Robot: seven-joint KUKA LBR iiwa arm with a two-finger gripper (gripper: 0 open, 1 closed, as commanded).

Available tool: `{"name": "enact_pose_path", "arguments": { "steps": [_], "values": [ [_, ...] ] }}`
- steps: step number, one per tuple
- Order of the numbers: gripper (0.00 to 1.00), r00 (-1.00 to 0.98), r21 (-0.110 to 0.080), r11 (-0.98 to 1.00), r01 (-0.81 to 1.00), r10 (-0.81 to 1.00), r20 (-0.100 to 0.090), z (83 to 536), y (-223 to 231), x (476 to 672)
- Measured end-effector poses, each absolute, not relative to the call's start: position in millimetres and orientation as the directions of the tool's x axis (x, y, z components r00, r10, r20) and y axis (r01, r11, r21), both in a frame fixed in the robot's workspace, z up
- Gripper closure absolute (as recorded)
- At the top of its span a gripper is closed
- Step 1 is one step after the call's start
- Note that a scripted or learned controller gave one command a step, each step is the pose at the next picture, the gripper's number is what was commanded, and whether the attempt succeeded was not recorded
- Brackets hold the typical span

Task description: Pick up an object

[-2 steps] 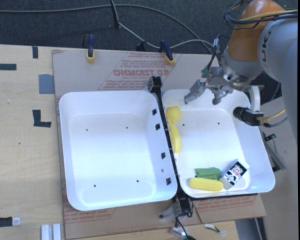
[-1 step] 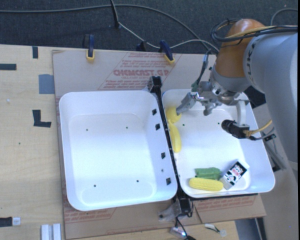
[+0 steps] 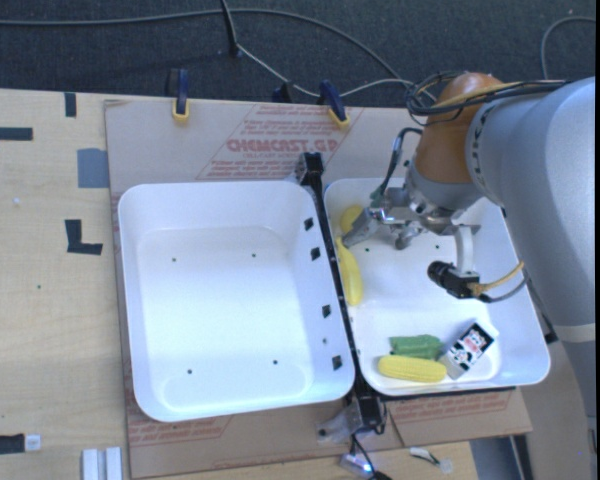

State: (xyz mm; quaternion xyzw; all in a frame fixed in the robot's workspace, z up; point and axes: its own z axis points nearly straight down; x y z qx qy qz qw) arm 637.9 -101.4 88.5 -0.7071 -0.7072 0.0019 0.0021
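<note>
The gripper (image 3: 360,230) is seen low inside the right bin (image 3: 515,313), in its far left corner, with the grey arm (image 3: 540,158) reaching in from the right and the orange band (image 3: 450,128) showing above the wrist. Whether the gripper is wide, narrow or closed on something cannot be told from this slanted view, and nothing can be confirmed as being held. A small yellow piece (image 3: 352,215) is found just beside the gripper tip, against the bin's left wall. A long yellow thing (image 3: 351,276) is laid along that same wall, nearer the camera; whether the two yellow parts belong to one item cannot be determined. At the near edge of the right bin, well apart from the gripper, three things are grouped: a green thing (image 3: 415,346), a yellow corn cob (image 3: 412,369) lying just in front of it, and a black-and-white box (image 3: 470,348) just to their right, tilted. The left bin (image 3: 140,268) is set against the right one, the two being joined along a dark seam. Both bins are placed on a cardboard sheet (image 3: 270,148) printed with red lettering, which is fastened at its far edge by two clamps (image 3: 181,100) to the wooden bench (image 3: 40,268).
</note>
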Motion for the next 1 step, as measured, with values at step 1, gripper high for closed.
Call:
{"name": "enact_pose_path", "arguments": {
  "steps": [1],
  "values": [
    [1.0,-0.001,-0.001,0.001,1.0,1.0,0.0,102.1,-101.0,639.5]
  ]
}}
